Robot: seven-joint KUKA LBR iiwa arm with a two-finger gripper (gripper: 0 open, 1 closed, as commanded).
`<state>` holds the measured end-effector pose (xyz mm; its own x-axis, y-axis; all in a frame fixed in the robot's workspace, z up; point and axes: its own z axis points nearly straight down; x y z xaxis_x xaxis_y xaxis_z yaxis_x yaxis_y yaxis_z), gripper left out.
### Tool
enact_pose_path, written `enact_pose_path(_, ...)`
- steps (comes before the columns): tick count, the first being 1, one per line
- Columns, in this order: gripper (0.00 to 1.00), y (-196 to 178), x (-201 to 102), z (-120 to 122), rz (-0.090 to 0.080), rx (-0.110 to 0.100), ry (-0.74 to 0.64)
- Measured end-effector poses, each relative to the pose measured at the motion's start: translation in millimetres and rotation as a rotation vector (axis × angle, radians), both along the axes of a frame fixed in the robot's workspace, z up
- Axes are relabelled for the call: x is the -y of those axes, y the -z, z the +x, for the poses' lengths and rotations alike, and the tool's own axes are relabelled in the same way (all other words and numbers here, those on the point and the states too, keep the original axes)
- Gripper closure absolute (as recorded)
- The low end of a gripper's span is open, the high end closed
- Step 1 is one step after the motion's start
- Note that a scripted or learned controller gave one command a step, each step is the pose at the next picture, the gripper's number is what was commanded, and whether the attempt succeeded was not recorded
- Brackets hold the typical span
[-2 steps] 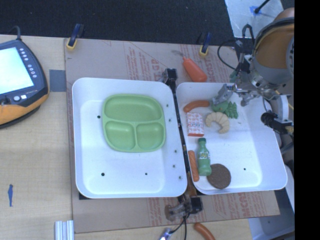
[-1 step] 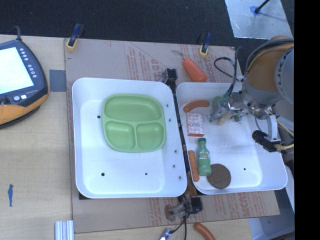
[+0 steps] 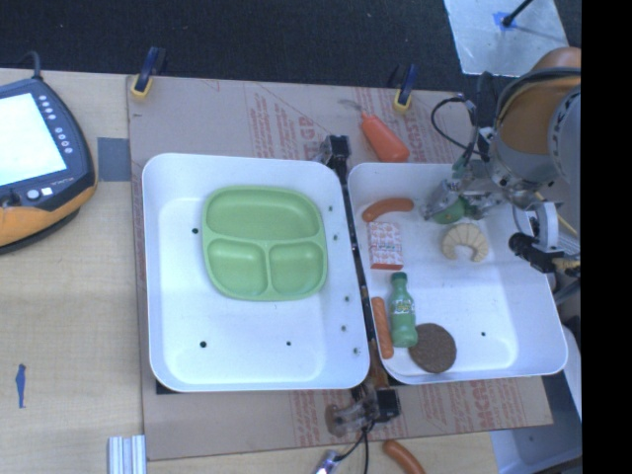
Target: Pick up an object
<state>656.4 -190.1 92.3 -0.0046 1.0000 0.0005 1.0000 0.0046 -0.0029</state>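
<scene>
A pale wooden bench (image 3: 69,314) under a dark floor carries a brown cardboard sheet (image 3: 296,107) held by clamps, and on that sheet two shallow white bins sit side by side. The left bin (image 3: 178,354) holds a green divided plate (image 3: 265,242). The right bin (image 3: 513,354) holds the loose things: a sausage (image 3: 387,207), a small red and white packet (image 3: 385,245), a green bottle (image 3: 400,309), a thin orange stick (image 3: 381,326) just beside the bottle, a dark brown round cookie (image 3: 433,348) and a pale croissant (image 3: 465,242). An orange carrot (image 3: 383,138) lies outside on the cardboard, and a teach pendant (image 3: 35,156) rests at the bench's left edge.

The arm reaches in over the far right corner of the right bin, with its claw (image 3: 462,200) low, just above the croissant and beside something small and green. Whether the claw is wide, narrow or holding anything cannot be told; cables and metal parts blur it.

By this view the pick looks not yet done: every object appears to lie in the bin, and the closing and lifting are left.
</scene>
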Motion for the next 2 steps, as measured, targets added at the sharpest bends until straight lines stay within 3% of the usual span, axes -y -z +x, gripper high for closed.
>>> enact_pose_path(1,0.0,0,-55,0,0.0,-0.002,-0.001)
enact_pose_path(2,0.0,0,-89,-2,-0.01,-0.006,0.004)
